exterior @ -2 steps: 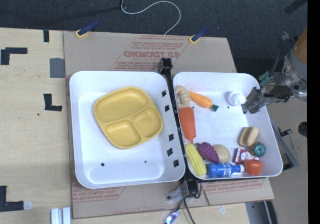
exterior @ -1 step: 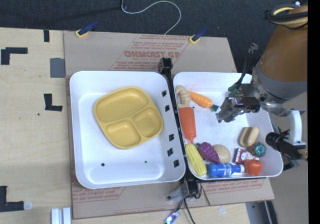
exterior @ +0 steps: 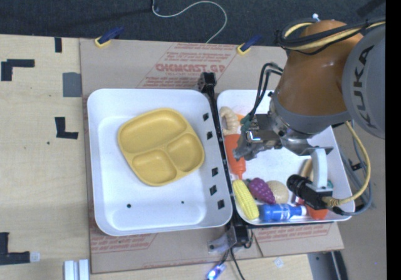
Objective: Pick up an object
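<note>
My gripper (exterior: 246, 145) hangs low over the left side of the right bin (exterior: 335, 147). Directly beside and under it, along the bin's left wall, lies an orange carrot-like toy (exterior: 232, 147). A beige toy (exterior: 230, 119) lies just behind the carrot. At the bin's front are a yellow corn cob (exterior: 244, 199), a purple bunch of grapes (exterior: 260, 190), a tan rounded piece (exterior: 279, 192), a blue bottle (exterior: 279, 213) and a red-orange piece (exterior: 317, 213). Whether anything sits in the gripper is hidden.
The left bin (exterior: 106, 197) holds a yellow divided plate (exterior: 161, 146). A black divider with clips (exterior: 216, 147) runs between the two bins. The arm's orange band and grey body (exterior: 316, 78) cover the back right of the right bin.
</note>
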